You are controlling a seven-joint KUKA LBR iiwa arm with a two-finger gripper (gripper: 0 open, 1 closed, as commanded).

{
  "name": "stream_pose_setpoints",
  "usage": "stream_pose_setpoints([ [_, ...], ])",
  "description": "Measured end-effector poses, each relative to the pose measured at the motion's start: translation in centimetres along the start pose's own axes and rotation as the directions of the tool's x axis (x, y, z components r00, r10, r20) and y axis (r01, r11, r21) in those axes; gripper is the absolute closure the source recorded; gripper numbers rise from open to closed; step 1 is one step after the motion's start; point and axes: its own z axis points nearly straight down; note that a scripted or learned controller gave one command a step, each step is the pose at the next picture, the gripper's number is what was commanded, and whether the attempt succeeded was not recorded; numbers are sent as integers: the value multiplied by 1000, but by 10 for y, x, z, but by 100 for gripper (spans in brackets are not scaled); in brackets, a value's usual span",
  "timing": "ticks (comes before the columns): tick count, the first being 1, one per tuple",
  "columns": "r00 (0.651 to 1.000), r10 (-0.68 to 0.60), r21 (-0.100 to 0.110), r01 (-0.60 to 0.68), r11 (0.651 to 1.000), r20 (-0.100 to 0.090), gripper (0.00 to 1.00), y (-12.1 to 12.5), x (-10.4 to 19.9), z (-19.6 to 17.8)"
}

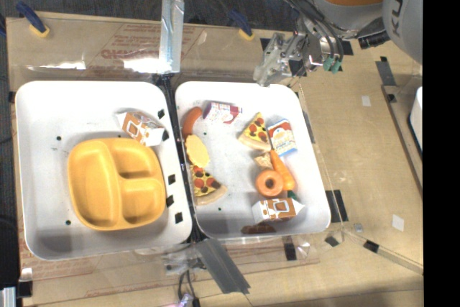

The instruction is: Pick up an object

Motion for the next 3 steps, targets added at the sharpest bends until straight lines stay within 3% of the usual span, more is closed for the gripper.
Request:
stream_pose_setpoints([
  [1, 994, 110, 2, -110, 994, 1, 100, -79, -8, -20],
  [2, 996, 84, -3, -84, 996, -17, 100, -52, 1, 124],
  [3, 977, 211, 0, -211, 977, 5, 100, -47, 7, 40],
])
